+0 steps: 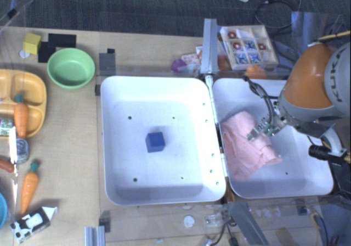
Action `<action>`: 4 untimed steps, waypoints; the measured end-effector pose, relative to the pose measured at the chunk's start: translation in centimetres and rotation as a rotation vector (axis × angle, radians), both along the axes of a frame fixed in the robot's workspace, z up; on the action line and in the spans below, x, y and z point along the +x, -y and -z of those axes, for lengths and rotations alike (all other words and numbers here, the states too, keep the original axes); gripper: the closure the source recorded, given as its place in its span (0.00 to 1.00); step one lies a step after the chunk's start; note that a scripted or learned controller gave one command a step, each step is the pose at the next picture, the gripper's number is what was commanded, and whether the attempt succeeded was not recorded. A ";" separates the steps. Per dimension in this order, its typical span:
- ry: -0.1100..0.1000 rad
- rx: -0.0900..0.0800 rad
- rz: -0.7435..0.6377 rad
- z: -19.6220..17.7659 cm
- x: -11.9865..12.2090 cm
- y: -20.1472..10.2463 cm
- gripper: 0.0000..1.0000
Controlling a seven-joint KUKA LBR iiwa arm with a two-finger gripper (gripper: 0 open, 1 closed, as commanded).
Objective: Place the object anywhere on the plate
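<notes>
A small blue cube lies alone near the middle of the left white bin. A pink plate rests tilted in the left half of the right white bin. My gripper hangs over the plate's upper right part, far to the right of the cube. The grey arm with its orange band reaches in from the right. Nothing shows in the gripper.
A metal divider separates the bins. Left of the bins stand a green bowl, a yellow tray with a carrot, more toy carrots and a cow toy. A game box lies behind the right bin.
</notes>
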State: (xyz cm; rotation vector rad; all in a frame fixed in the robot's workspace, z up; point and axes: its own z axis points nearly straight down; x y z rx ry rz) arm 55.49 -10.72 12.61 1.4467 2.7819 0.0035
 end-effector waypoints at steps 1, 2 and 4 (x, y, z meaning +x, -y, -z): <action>0.007 -0.002 -0.172 3.2 -0.6 2.4 1.00; 0.004 -0.005 -0.405 2.8 -6.4 6.6 1.00; 0.008 -0.011 -0.537 -5.7 -6.4 9.9 1.00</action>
